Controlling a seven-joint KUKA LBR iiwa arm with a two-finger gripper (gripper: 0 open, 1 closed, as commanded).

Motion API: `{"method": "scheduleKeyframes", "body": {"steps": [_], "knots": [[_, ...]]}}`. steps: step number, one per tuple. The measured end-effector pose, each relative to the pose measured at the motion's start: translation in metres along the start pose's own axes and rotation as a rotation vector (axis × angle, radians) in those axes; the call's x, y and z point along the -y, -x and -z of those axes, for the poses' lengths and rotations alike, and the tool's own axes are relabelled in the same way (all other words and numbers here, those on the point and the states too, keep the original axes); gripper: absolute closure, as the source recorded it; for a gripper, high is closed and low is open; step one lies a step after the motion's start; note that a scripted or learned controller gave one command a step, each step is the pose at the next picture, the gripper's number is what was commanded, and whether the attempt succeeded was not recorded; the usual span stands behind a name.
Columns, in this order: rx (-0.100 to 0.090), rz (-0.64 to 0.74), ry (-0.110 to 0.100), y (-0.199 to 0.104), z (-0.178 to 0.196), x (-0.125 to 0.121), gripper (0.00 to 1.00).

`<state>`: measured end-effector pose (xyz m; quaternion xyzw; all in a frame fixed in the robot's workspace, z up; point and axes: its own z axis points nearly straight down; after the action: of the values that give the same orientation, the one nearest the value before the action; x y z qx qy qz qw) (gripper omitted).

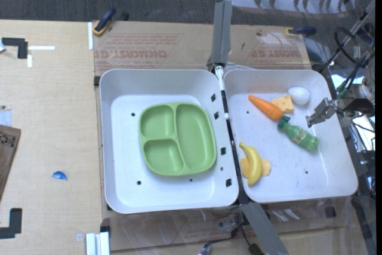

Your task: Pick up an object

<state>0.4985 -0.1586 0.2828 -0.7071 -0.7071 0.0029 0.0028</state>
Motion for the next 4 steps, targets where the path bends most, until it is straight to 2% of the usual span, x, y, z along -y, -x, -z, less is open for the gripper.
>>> {"method": "scheduleKeyframes", "body": {"steps": [1, 2, 3, 4], "knots": [[0.000, 0.135, 0.001, -0.028, -0.054, -0.066, 0.00], [0.001, 0.208, 0.003, -0.035, -0.175, -0.144, 0.00], [0.001, 0.205, 0.003, -0.034, -0.168, -0.145, 1.00], [0.002, 0.462, 0.008, -0.010, -0.192, -0.064, 1.00]]}}
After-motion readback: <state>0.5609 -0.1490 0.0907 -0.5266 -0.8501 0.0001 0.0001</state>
